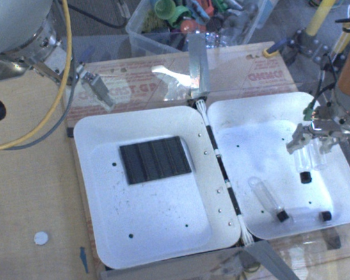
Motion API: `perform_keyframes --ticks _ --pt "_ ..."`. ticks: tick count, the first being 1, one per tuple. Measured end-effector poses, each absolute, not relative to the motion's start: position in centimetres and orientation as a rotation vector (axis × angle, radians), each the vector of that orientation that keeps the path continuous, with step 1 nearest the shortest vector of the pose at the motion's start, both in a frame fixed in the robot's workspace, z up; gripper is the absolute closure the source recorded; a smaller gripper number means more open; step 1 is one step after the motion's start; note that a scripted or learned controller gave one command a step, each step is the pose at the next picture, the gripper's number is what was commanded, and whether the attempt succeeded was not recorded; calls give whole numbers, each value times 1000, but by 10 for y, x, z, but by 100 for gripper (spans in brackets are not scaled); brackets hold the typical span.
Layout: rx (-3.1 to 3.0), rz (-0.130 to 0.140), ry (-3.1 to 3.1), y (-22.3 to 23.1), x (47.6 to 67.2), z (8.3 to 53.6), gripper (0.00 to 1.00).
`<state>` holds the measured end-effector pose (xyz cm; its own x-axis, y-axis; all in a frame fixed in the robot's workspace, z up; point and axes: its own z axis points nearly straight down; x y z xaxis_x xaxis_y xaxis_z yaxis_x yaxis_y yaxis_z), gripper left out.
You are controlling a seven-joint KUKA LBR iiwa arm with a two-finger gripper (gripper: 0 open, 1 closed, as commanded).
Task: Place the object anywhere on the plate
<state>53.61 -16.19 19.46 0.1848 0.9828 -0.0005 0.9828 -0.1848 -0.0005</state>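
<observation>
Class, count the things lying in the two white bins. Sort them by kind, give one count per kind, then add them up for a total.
Dark ribbed plate: 1, in the left bin
Clear tubes with a black end: 2, in the right bin
Small loose black piece: 1, in the right bin
Total: 4

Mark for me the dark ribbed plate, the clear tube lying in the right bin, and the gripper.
dark ribbed plate (156,159), camera view, centre of its ribbed top.
clear tube (267,198), camera view, middle of its clear body.
gripper (311,157), camera view, midway between its fingertips.
</observation>
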Motion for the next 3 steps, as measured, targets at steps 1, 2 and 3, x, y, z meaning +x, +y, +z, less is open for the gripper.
perform_keyframes --ticks 1,2,3 --pt "-2456 3 -1954 -63 479 184 100" --pt "-2556 1 -1827 -3 498 184 100" --pt "-2750 6 -1512 57 479 183 100"
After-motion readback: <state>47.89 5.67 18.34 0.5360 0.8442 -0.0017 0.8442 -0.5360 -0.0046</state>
